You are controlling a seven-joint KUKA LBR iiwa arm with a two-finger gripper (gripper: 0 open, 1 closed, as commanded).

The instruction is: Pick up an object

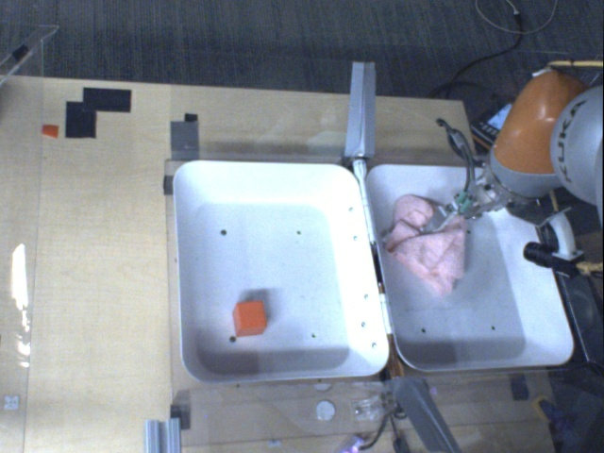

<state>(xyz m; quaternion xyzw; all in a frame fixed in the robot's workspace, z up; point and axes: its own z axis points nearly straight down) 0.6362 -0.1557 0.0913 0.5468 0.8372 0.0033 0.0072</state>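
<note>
block (250,318) in left bin (198,253), cloth (429,248) in right bin (528,310)

Left bin (203,253) mostly open floor w/ only orange block (250,318); pink cloth (427,243) crowds right bin's (528,328) upper left.

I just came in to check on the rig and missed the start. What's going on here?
A grey KUKA arm with an orange band is reaching in from the right over the right-hand shallow white bin. Its gripper is down at a soft, crumpled pale pink cloth-like object lying in that bin's upper left part; whether it has a grasp can't be told. A small orange block sits in the lower part of the left white bin, apart from the arm.
</note>
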